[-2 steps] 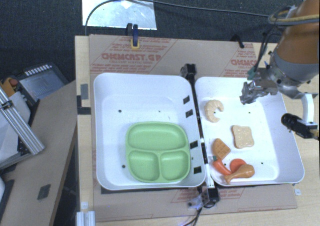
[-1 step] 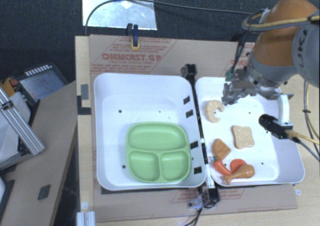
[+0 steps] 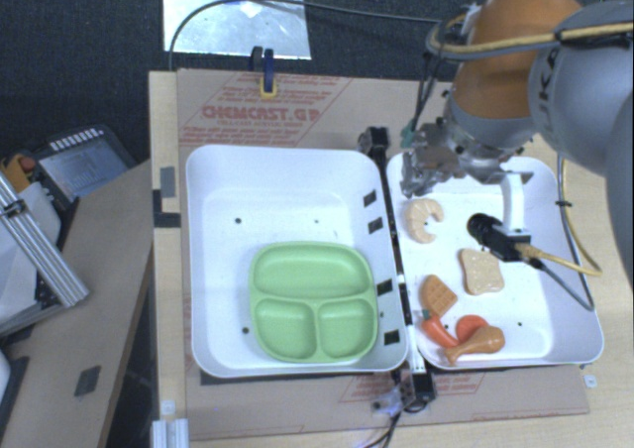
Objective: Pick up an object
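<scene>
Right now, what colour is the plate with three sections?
The plate is light green all over; the camera view shows it best.

arm (image 3: pixel 584 79): runs off the right edge, so you only get the wrist end
right bin (image 3: pixel 580 332): far wall is mostly behind the arm
gripper (image 3: pixel 421 178): kinda a dark metal blur, can't read its state
red piece (image 3: pixel 473 322): half tucked under the drumstick (image 3: pixel 482 341), shape's anyone's guess
grey gear (image 3: pixel 35 248): chopped by the left edge
</scene>
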Motion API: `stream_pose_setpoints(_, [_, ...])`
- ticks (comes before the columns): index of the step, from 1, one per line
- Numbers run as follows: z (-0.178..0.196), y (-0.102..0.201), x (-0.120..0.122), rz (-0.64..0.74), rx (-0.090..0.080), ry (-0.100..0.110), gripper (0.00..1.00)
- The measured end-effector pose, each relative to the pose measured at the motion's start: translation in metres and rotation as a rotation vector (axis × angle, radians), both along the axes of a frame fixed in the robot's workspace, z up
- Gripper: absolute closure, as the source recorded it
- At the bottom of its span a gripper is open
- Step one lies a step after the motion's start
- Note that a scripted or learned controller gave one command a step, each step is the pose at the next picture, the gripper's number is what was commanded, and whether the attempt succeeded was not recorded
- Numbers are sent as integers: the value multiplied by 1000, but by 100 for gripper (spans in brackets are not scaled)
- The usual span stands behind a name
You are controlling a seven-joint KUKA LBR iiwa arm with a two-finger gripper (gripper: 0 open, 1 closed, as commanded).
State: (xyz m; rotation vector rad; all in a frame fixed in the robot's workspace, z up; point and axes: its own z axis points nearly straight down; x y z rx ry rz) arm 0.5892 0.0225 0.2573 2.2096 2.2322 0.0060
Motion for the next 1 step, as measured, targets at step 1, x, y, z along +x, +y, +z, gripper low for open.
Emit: stream_pose_setpoints(1, [-6, 44, 17, -1, 0, 1, 100])
